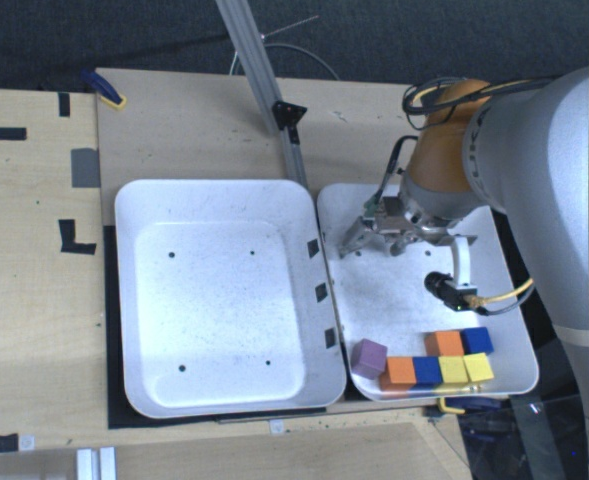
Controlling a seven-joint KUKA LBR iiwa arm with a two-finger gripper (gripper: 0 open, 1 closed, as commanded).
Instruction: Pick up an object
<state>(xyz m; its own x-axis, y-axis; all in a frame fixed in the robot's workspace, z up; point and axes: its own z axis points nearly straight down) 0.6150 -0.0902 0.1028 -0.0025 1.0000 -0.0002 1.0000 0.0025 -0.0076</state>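
Six blocks (429, 360) lie along the near rim of the right bin (514, 298), well below our gripper (374, 238), whose fingers look spread apart and hold nothing.

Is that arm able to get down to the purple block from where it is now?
Probably yes: the purple block sits at the end of the row, open above, in the same bin as the gripper.
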